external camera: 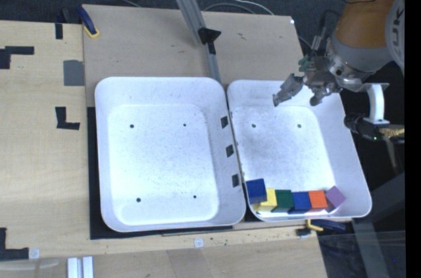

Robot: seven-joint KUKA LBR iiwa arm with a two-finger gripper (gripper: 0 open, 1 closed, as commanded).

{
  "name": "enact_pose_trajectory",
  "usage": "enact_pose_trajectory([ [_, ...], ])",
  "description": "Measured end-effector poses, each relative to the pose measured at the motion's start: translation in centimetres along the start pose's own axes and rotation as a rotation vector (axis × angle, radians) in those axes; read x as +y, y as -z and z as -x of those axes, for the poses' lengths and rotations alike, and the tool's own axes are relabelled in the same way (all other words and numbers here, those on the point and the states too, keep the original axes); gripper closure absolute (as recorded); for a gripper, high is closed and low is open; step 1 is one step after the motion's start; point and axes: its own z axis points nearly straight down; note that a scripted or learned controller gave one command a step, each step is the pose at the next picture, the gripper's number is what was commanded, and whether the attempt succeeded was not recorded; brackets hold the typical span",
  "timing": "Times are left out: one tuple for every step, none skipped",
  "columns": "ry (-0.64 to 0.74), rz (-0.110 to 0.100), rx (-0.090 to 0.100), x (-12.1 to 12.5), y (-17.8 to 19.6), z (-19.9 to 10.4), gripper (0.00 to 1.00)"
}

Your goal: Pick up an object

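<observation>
A light wooden bench (39, 139) carries two white bins; dark floor lies behind. The gripper (299, 94), fingers spread, holds nothing above the right bin (348, 158); the arm (371, 0) is cut off upper right.

The bench (39, 112) is a light wood surface, with a raised brown board (145, 40) across its far middle. Two shallow white bins rest on it side by side, touching along their inner rims: the left bin (105, 139) and the right bin (352, 162). A dark mat (92, 171) shows under the left bin's edge. Black tape marks (62, 117) lie on the wood at left, beside a grey patch (74, 71)
</observation>
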Motion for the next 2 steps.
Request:
enact_pose_trajectory([
  [0.004,-0.015,0.004,-7.9,-8.3,-7.3,0.00],
  [0.007,0.004,0.002,2.4,-7.8,-15.1,0.00],
])
